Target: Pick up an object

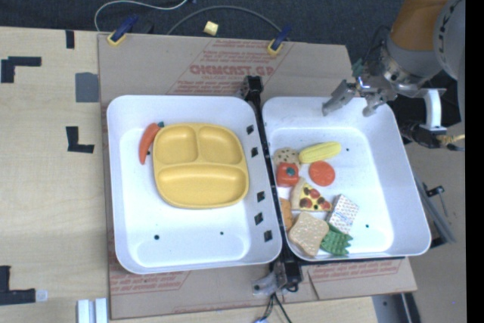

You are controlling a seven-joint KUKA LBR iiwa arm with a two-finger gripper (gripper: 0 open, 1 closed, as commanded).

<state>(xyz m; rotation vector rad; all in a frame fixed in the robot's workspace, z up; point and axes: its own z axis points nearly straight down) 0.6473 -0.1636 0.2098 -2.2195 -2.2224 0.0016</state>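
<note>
I am viewing the gripper (357, 99) hovering over the far right corner of the right bin (404, 163), with its two fingers (337, 99) spread apart and nothing between them. The arm (423, 19) is reaching in from the upper right.

The candidate objects are lying clustered along the left side of the right bin, well apart from the gripper. I am seeing a yellow corn cob (320, 152), a round red slice (321, 174), a red tomato (287, 175), a cookie (285, 156), a pizza slice (311, 200), a white checkered packet (344, 212), a slice of toast (307, 235) and a green leafy piece (335, 242).

In the left bin (128, 238), a yellow divided plate (200, 165) is resting, with an orange carrot (147, 141) lying just beside its left edge.
</note>
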